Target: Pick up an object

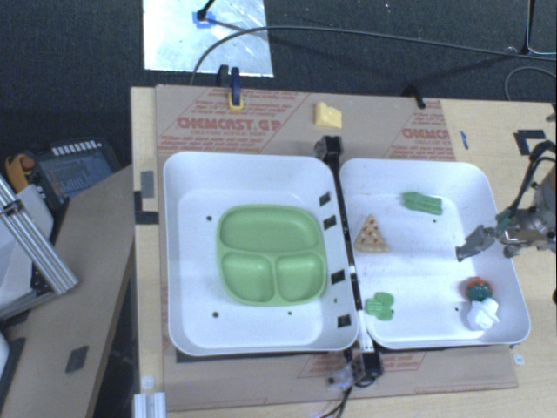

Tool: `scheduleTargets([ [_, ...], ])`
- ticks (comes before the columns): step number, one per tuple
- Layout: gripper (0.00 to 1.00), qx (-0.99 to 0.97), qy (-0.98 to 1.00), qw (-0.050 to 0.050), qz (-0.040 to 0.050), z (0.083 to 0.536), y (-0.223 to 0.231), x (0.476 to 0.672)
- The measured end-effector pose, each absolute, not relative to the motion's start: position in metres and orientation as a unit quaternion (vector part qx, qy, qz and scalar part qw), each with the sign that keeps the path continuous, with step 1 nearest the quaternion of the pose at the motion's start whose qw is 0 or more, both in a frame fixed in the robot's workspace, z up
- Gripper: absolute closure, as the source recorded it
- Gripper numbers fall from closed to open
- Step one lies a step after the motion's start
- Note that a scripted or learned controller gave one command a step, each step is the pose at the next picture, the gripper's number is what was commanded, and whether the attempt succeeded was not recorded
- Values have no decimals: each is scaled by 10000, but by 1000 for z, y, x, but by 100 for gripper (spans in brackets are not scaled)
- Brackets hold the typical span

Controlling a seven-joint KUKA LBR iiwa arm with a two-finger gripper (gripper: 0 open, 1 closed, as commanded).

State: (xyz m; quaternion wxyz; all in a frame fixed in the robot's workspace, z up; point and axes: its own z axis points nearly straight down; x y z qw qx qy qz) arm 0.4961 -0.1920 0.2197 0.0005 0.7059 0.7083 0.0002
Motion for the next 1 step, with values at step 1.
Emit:
scheduleTargets([
  [1,0,7065,7077,-9,-3,159,-191,501],
])
